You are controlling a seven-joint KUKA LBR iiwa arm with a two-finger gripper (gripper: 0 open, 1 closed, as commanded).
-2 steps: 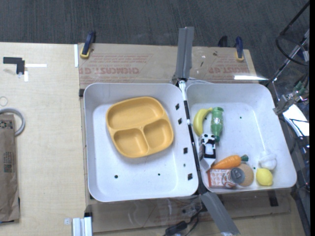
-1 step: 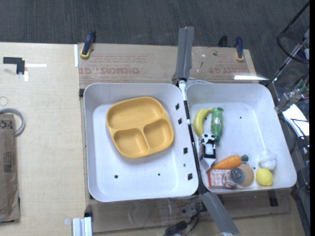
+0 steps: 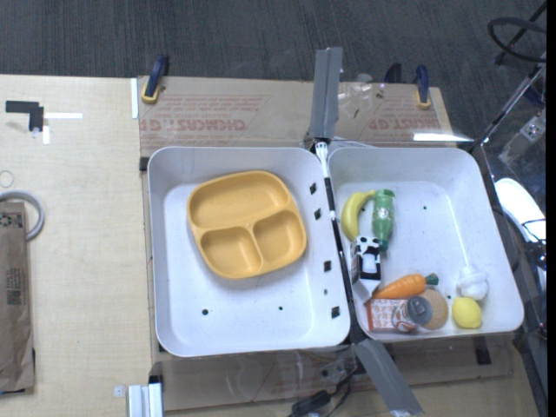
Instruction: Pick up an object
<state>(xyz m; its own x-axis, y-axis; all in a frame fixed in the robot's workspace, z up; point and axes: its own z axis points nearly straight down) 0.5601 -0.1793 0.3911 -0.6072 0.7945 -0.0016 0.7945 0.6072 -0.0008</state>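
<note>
Down front in the right bin (image 3: 483, 183), a red-and-white packet (image 3: 386, 316) lies touching a round brown item (image 3: 427, 310), with a lemon (image 3: 467, 313) just beside. An orange carrot (image 3: 404, 286) rests right behind them, and a small white object (image 3: 472, 281) sits near the lemon. Further back, a banana (image 3: 351, 214) hugs a green bottle (image 3: 382, 218), above a black-and-white toy (image 3: 368, 260). Over in the left bin (image 3: 157, 259), a yellow divided plate (image 3: 248, 222) lies alone. Pincer open or closed? Cannot tell.
</note>
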